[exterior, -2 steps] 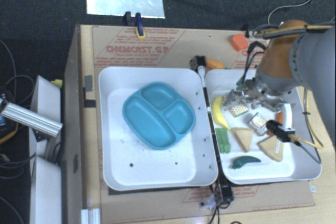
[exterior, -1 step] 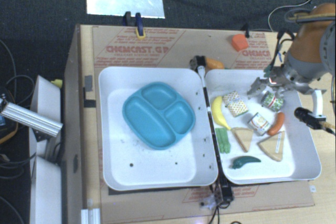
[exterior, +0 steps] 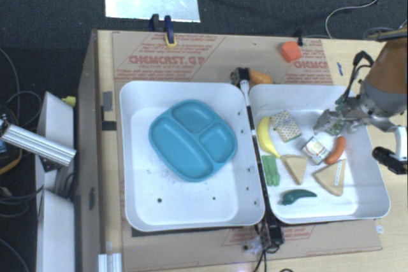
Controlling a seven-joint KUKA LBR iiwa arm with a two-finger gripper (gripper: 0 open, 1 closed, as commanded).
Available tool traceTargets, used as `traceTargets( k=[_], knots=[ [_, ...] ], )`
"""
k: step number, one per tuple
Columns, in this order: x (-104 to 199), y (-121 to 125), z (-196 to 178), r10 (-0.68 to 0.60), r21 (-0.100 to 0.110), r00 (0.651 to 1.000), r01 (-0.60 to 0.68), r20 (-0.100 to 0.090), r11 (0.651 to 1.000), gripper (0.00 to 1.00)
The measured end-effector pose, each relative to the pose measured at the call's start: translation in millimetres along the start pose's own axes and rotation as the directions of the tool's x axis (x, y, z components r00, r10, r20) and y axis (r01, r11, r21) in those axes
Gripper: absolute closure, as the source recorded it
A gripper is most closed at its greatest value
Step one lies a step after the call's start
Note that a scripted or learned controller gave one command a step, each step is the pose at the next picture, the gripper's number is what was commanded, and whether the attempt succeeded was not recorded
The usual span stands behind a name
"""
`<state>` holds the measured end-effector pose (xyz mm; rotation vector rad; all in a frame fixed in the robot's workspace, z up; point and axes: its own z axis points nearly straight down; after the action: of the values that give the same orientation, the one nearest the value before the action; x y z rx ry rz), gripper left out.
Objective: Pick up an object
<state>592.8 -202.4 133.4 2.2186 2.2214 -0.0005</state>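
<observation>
Camera view had the gripper [exterior: 333,123] low in the right bin [exterior: 373,204], just above the orange sausage-shaped toy [exterior: 337,148]. Whether it had closed on anything I couldn't tell. That toy lay tilted beside a small silver can [exterior: 314,149]; it looked light, smooth and rigid, likely to slip, so best pinched across its middle.

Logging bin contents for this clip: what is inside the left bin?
The left bin holds a blue divided plate, tilted across its floor. The plate's compartments look bare. Whatever lies under the plate is covered.
</observation>
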Motion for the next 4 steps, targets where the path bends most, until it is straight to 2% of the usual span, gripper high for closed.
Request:
traceTargets(
  k=[1,2,3,4],
  knots=[
    [-7,-18,35,0.001,-0.01,1.0,-0.001,0.006,1.0,0.0],
    [-4,62,-29,-0.003,-0.006,1.0,0.003,0.0,1.0,0.0],
    [-4,33,-52,-0.001,-0.002,1.0,0.001,0.0,1.0,0.0],
    [-4,47,-17,-0.003,0.0,1.0,0.003,-0.001,1.0,0.0]
  ],
)
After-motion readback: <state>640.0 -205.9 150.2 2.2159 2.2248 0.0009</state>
